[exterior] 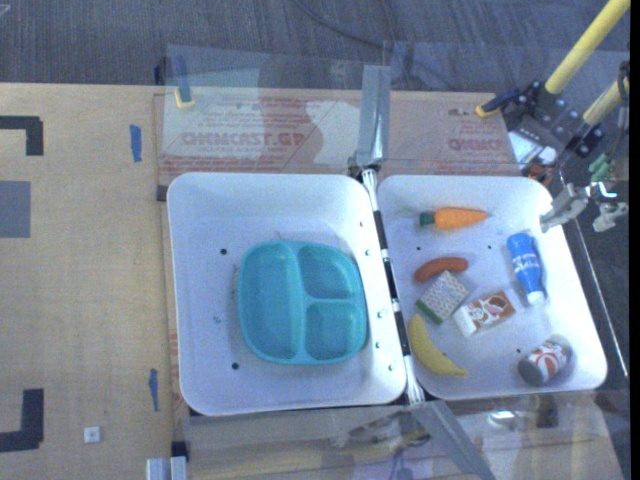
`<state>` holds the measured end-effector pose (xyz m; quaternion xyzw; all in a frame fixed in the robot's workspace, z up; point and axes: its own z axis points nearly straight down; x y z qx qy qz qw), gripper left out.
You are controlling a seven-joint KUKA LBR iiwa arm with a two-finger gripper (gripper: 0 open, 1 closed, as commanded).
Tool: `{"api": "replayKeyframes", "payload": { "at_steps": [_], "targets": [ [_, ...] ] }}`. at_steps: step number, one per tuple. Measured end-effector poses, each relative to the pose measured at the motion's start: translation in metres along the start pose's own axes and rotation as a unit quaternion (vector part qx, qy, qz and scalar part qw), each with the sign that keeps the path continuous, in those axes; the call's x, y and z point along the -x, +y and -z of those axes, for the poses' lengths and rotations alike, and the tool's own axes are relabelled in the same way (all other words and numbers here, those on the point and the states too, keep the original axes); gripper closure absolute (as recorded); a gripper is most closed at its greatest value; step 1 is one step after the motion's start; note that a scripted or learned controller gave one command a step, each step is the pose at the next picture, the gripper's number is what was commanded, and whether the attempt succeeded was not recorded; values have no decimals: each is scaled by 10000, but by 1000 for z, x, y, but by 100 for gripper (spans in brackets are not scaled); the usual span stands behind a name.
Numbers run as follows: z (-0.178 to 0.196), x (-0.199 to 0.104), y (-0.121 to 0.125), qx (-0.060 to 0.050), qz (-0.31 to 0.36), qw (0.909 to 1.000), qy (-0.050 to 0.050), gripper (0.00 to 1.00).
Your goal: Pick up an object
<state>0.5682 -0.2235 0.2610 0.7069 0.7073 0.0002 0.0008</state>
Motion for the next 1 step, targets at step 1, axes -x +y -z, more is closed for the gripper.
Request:
{"api": "replayKeyframes", "payload": {
  "at_steps": [1],
  "targets": [
    [-152,-29,25,86,199,9998,-32,0]
  ]
}}
